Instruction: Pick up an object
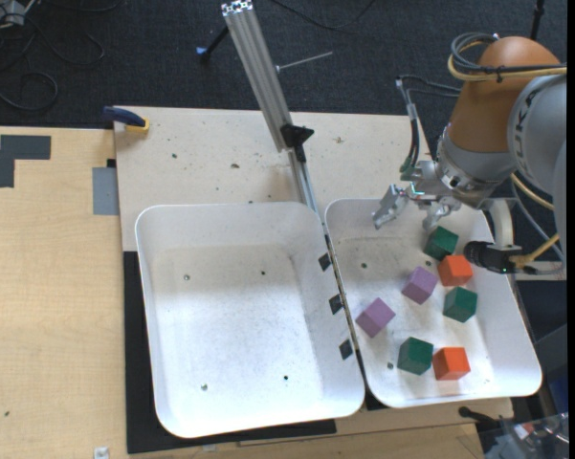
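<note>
The right bin [364, 247] holds several small blocks. Two purple blocks [375, 316] [420, 284] lie near its middle. Green blocks sit at the upper right [441, 242], the right [460, 304] and the lower middle [414, 356]. Two orange blocks [454, 270] [451, 362] lie among them. My gripper [409, 209] hangs over the bin's upper part, just left of the upper green block. Its fingers are spread apart with nothing between them.
The left bin [172, 228] stands beside the right one, separated by a rim with black clips [335, 304]. A slanted aluminium bar [263, 79] rises behind the bins. A blue and yellow clamp [125, 118] lies at the bench's far left corner.
</note>
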Motion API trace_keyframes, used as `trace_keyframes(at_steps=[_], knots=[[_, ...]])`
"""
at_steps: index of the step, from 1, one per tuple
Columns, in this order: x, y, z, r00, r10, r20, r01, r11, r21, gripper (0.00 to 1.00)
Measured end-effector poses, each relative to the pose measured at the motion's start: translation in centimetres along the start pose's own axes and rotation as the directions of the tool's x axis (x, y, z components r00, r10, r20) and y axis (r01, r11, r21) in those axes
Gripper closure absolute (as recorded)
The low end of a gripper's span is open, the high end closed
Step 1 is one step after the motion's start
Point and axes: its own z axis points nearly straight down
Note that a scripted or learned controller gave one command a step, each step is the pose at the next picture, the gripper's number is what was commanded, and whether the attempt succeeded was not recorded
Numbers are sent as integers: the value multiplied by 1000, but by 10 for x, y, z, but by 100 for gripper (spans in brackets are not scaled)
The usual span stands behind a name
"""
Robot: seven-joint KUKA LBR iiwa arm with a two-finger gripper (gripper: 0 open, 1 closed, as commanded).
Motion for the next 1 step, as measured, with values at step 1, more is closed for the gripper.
trace_keyframes(at_steps=[1], knots=[[0,1,-3,1000,-1,1,1,1000,-5,0]])
